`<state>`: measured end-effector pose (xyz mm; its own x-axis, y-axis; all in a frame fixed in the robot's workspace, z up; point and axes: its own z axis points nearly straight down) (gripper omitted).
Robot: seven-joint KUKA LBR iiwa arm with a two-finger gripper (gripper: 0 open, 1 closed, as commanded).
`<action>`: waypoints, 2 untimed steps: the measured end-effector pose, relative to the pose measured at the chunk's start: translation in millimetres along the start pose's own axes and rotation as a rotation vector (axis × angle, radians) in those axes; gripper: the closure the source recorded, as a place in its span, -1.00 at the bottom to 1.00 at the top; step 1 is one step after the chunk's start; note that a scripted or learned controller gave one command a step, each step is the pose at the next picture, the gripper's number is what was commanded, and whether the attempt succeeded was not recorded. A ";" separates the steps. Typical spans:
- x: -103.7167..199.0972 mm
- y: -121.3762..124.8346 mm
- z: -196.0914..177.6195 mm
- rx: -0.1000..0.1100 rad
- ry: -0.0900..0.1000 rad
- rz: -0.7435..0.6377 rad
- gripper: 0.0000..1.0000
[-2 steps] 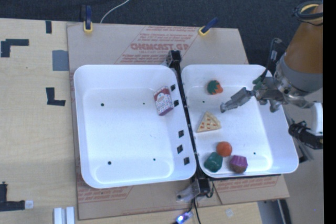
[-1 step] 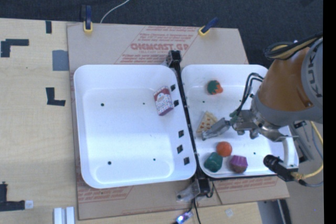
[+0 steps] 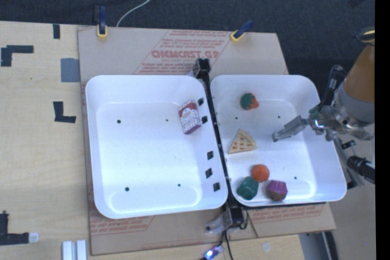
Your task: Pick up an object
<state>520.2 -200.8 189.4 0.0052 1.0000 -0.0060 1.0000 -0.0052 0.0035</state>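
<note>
Nearest to me, along the front wall of the right bin (image 3: 317, 195), I see a dark green rounded piece (image 3: 247, 188) and a purple piece (image 3: 277, 190) near each other, with an orange ball (image 3: 260, 172) just behind and between them. Further back in the same bin I have a tan wedge (image 3: 242, 143) that looks like a pizza slice, lying flat near the divider between the bins. Behind that, toward the far wall, I see a small green and orange item (image 3: 248, 101), well apart from the rest.

In the left bin (image 3: 97, 131) I see one thing, a small red and white carton (image 3: 190, 116), lying close to the divider in the far right part of that bin.

The arm (image 3: 359, 85) comes in from the right, its orange band above the grey wrist at the bin's right rim. I see the gripper (image 3: 286, 131) stretched out low over the right bin's floor, pointing left toward the wedge but apart from it, with bare white floor between. From here the fingers read as one thin grey shape, so I cannot tell how far apart they are, and I see nothing held in them.

The bins sit on a sheet of brown cardboard (image 3: 183, 52), held at its far edge by two clamps (image 3: 101, 24).
</note>
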 end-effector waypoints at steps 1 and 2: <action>6.4 -0.9 -8.5 0.005 0.006 -0.006 1.00; 93.8 -35.8 -43.1 0.005 0.009 -0.013 1.00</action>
<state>484.7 -106.6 231.9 -0.0076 1.0000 0.0026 1.0000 0.0076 -0.0018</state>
